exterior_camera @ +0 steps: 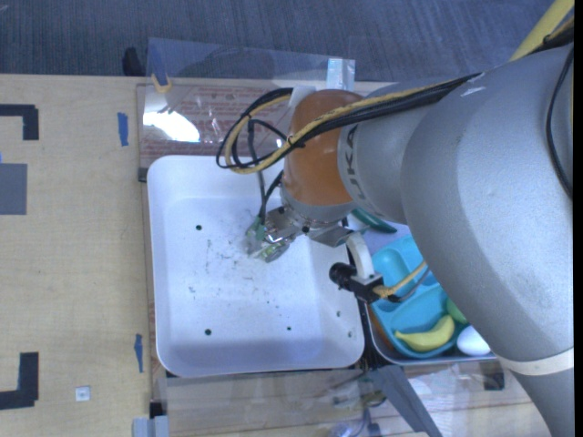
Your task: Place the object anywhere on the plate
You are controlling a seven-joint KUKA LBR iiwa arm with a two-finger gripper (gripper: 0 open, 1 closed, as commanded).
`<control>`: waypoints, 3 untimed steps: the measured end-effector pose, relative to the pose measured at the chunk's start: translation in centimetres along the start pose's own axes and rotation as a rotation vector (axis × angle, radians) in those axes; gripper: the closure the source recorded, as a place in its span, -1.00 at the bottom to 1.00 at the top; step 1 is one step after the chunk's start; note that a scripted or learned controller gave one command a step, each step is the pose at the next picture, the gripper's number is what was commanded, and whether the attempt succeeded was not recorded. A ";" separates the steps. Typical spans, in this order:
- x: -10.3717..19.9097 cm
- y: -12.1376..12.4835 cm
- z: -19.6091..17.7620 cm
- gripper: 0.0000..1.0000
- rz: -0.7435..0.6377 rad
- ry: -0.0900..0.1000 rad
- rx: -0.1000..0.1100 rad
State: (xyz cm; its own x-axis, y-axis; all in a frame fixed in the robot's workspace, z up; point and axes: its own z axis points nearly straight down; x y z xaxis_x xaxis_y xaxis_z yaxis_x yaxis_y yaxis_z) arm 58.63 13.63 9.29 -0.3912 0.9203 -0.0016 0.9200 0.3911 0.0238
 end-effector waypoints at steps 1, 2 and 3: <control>-1.2 1.4 0.1 1.00 0.031 0.000 0.003; -0.4 -8.7 -0.3 1.00 0.127 0.003 0.002; -0.1 -4.6 -4.5 1.00 0.221 -0.002 0.021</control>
State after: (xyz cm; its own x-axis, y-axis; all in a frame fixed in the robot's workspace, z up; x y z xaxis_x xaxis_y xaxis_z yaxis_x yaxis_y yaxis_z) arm 54.33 11.70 13.71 -0.1803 0.9836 -0.0011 0.9836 0.1803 0.0029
